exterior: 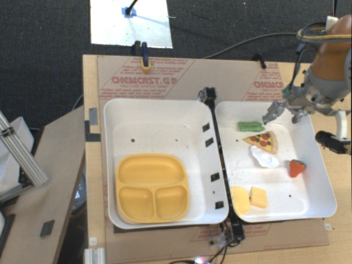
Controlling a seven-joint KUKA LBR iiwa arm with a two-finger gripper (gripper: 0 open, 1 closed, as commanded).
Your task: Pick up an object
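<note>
End effector [285, 110] hovers over the far edge of the right bin [319, 175], fingers spread and holding nothing.

Using the pizza slice [263, 141] as reference:
- green piece [250, 126] just beyond it, closest to the end effector
- white piece [265, 159] just in front, touching or nearly so
- strawberry [297, 168] off to its right, apart
- yellow block [258, 197] and pale yellow disc [240, 199] well in front, side by side near the front wall

Yellow tray [153, 188] sits alone in the left bin [159, 114].

My pick would be the green piece: nearest, with some gap around it. Advice: center over it, turn the fingers across its short axis, come straight down, and avoid clipping the pizza slice. The strawberry is the fallback, being well isolated but rounder and so likelier to squirt out.
</note>
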